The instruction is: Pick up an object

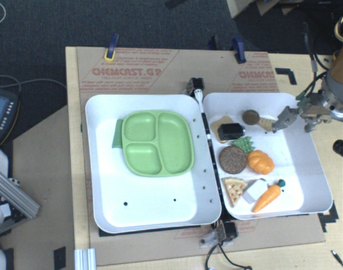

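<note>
1. The end effector (296, 118) hangs over the upper right part of the right bin (317, 170). Its two fingers are spread, one pointing down-left toward the food and the other near the bin's right wall, with nothing between them.
2. The task names no one object. The candidates all lie in the right bin, left of and below the end effector.
3. Nearest are the brown ball (251, 117) and a small tan piece (266, 122), just left of the left finger; I judge these the likeliest targets, needing a short move left and down.
4. Further left is the black block (230, 131), lying on a tan slab (221, 126); its long axis runs left to right.
5. Below sit the patty (233, 160), a green leaf (244, 145) and the orange fruit (260, 162), packed close together, so fingers would have little room there.
6. Lowest are the pizza slice (235, 190), a white block (254, 191) and the carrot (267, 197), whose long axis slants up to the right.
7. The right half of this bin is bare floor, giving open room to descend; the right wall is close to the wrist.
8. The left bin (104, 151) holds a green tray (158, 143), well apart from the end effector across the bins' shared edge.
</note>
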Action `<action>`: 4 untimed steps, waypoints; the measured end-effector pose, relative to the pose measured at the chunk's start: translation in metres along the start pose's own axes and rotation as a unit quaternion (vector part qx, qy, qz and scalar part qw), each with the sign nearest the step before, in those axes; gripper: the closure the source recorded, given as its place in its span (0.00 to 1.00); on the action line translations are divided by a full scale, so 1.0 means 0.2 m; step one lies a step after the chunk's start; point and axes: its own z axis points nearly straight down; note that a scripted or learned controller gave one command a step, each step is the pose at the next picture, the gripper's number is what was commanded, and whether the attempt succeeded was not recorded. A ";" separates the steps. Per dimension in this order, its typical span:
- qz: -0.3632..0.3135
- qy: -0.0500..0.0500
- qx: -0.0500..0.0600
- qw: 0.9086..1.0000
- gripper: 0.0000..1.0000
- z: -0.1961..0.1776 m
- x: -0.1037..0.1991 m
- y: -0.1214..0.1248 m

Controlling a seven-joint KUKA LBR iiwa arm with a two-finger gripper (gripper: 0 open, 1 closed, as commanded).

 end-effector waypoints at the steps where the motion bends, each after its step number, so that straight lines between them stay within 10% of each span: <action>1: -0.001 -0.001 -0.006 1.000 0.00 -0.03 0.00 0.01; 4: -0.002 0.000 -0.003 1.000 0.00 0.69 0.00 0.05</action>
